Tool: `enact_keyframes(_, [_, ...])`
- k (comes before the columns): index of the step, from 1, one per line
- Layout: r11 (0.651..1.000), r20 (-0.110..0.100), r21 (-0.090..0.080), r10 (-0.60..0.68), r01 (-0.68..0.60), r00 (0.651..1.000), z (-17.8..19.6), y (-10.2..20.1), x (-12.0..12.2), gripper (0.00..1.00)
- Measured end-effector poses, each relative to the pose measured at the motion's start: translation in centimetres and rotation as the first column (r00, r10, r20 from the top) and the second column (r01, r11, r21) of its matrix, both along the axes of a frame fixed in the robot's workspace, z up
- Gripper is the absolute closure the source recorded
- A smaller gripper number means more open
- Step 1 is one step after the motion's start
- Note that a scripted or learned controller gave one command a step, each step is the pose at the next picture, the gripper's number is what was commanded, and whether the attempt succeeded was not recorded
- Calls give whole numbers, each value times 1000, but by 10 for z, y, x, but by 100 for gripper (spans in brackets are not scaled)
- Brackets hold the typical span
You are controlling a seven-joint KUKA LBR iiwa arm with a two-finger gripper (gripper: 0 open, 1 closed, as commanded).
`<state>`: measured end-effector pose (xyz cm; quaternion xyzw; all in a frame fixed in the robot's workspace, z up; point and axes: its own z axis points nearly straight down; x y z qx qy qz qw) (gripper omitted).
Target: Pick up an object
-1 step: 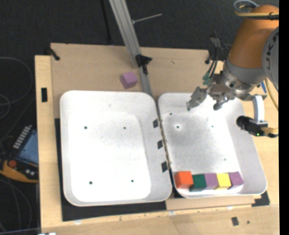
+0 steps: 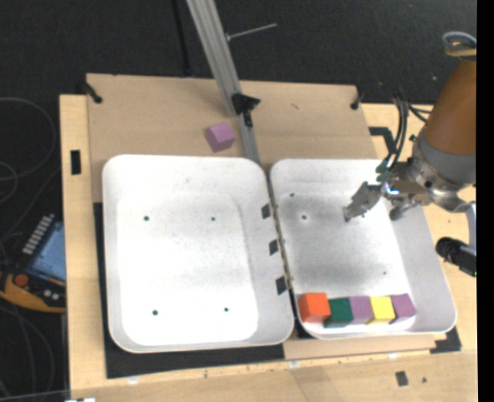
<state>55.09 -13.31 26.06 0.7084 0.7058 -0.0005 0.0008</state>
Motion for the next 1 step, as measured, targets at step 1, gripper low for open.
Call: enact_keyframes(1, [1000,-6,2,7,-7,1000,-114,23,59,0])
